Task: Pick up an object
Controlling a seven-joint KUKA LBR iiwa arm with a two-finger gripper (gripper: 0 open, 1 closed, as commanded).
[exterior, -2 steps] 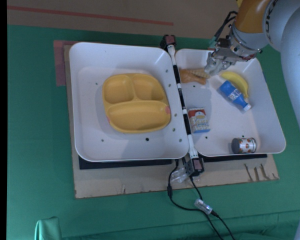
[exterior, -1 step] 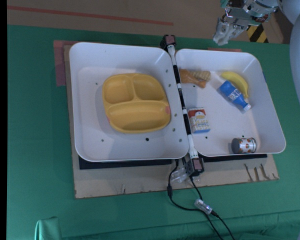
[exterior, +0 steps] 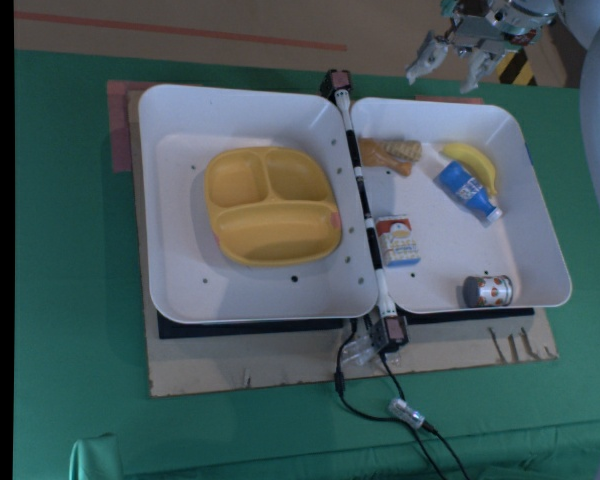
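The robot's two-finger hand [exterior: 450, 66] hangs open and empty above the right white bin's [exterior: 540, 268] far rim. Nearest below it lies the curved yellow plastic banana [exterior: 472, 160], its long axis slanting toward the bin's right side, touching the blue bottle [exterior: 468, 189].

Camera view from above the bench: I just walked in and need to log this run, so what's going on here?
A grey robot arm is trying to pick something up. Its hand hovers open above the far edge of the right bin, holding nothing. In that bin lie a banana, a blue bottle, a small box, a can and a wrapped snack. The left bin holds a yellow divided plate.
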